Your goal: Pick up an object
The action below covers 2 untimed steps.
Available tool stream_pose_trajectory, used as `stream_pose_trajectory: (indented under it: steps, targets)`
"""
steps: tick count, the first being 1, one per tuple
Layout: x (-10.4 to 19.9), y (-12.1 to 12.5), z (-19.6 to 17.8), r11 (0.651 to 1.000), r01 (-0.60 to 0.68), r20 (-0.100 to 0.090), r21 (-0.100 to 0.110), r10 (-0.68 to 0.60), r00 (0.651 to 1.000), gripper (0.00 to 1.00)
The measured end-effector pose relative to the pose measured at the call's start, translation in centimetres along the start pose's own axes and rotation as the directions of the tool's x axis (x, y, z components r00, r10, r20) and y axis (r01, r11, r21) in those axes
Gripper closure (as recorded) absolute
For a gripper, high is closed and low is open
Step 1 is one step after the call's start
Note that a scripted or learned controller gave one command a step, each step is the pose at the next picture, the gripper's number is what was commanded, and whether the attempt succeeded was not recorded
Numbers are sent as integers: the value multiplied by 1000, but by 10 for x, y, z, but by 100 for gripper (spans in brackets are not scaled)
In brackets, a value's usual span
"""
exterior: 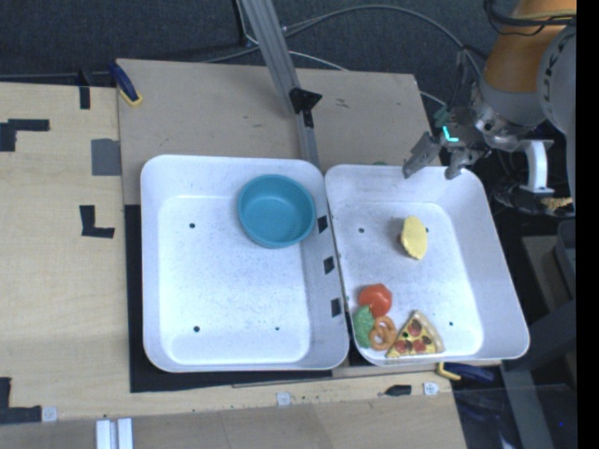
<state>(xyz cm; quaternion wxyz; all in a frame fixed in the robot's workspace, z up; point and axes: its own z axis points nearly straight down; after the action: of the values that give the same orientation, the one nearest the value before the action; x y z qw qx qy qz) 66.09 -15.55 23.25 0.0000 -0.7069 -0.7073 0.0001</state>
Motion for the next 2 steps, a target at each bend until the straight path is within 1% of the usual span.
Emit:
stream_pose_trajectory:
  steps: [1,2]
  targets:
    - [0,0,0,1000,0,0,0,0,1000,0]
    - [1,9,50,1000,0,-1,5,0,1000,0]
